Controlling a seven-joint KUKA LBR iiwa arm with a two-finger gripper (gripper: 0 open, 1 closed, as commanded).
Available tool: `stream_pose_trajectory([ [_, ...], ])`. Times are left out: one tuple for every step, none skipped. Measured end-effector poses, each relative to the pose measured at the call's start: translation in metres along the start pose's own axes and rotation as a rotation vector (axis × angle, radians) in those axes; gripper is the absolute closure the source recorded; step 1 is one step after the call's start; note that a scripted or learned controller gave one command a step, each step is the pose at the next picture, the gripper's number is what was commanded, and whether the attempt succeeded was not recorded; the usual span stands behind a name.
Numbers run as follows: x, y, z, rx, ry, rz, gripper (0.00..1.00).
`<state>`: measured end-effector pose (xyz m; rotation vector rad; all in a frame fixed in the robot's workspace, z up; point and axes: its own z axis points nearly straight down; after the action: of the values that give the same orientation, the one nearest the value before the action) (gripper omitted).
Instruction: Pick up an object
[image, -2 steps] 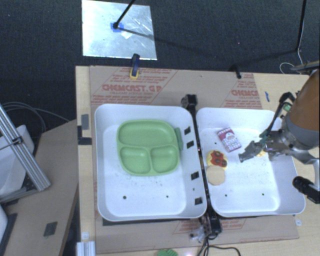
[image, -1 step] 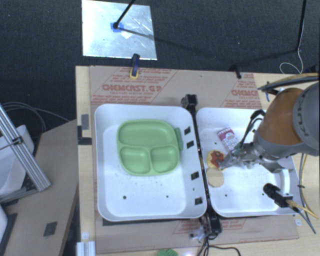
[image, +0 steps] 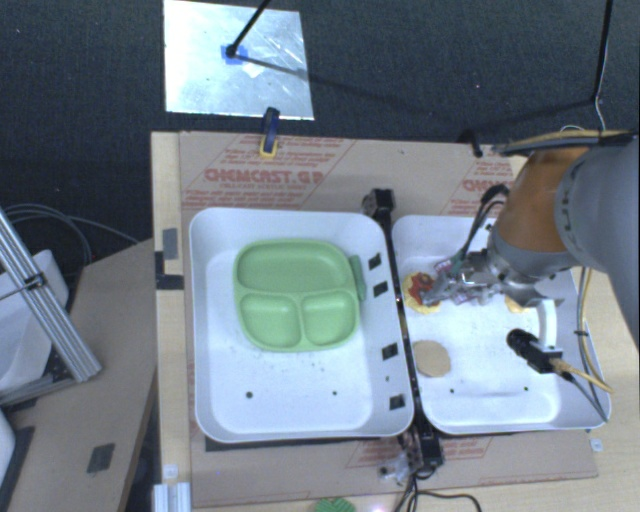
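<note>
Small red and yellow object (image: 421, 290) sits at left edge of the right bin (image: 500, 405), gripper (image: 440, 285) right on it, jaws state cannot tell. Tan round disc (image: 432, 358) lies just below; green divided tray (image: 297, 294) fills left bin (image: 290, 410) on the desk (image: 300, 165).
</note>
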<state>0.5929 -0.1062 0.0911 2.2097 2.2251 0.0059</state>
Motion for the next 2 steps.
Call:
stream_pose_trajectory([
  [0.007, 0.050, 0.005, 0.009, 0.002, 0.000, 0.00],
  [0.007, 0.076, 0.007, 0.012, 0.002, 0.001, 0.00],
])
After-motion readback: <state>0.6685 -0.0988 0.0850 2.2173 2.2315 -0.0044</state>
